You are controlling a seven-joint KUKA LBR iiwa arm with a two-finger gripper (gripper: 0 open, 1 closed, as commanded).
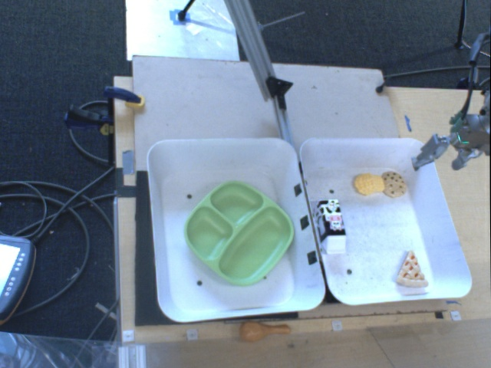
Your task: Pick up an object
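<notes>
The right bin [453, 240] holds a yellow waffle [368, 184] touching a chocolate-chip cookie [393, 183] near its far side. A black-and-white milk carton [331, 225] lies by its left wall, and a pizza slice [412, 271] sits at the near right. My gripper [446, 155] hangs over the bin's far right corner, to the right of the cookie and apart from it. Its fingers are spread open with nothing between them.
A green divided plate [239, 232] lies in the left bin [165, 205]. A slanted metal pole [257, 48] comes down to the far end of the wall between the bins. A brown wooden piece [265, 330] lies on the bench in front of the bins.
</notes>
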